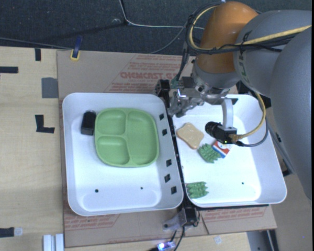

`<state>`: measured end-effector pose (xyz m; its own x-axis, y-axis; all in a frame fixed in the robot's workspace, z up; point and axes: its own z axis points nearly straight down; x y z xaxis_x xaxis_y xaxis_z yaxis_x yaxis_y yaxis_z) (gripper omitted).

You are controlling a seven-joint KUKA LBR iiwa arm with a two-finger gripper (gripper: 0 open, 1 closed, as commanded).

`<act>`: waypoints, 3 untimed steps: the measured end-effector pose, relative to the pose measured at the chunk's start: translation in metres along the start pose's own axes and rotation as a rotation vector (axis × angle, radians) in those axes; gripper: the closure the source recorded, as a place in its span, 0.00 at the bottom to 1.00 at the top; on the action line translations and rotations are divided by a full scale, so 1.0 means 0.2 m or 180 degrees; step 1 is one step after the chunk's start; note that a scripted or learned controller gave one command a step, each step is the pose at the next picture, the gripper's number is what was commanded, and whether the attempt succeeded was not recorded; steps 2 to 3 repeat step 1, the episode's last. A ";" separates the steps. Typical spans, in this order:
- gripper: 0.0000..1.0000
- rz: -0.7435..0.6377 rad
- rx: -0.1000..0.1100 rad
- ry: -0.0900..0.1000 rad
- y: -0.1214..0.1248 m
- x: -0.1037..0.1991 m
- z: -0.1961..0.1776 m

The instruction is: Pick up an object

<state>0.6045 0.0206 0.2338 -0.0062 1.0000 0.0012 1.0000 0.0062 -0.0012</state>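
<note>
Brown cardboard covers the table (pixel 26 156) under two shallow white bins set side by side, with dark fabric and a loose cable behind them. From the overhead camera, the left bin (pixel 78 192) holds a green divided plate (pixel 127 138) lying flat near its middle, and a small black block (pixel 88 123) sits just beside the plate's left edge. The right bin (pixel 251 184) holds a tan slice of toast (pixel 190 135) near its upper left, a small green toy (pixel 208 153) just right of and below the toast, and a red-white-and-blue piece (pixel 221 150) touching that toy's right side. Another green piece (pixel 197 190) lies at the bin's lower left corner, well apart from the others. The grey arm with its orange band reaches in from the right, and the gripper (pixel 184 101) hangs over the rim between the two bins, just above the toast. Whether the jaws are apart or together cannot be told; nothing shows between them.
</note>
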 end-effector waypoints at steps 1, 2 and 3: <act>1.00 -0.0005 0.0002 0.0001 0.02 0.31 0.02; 1.00 -0.0005 0.0002 0.0001 0.02 0.31 0.02; 1.00 -0.0005 0.0002 0.0001 0.02 0.31 0.02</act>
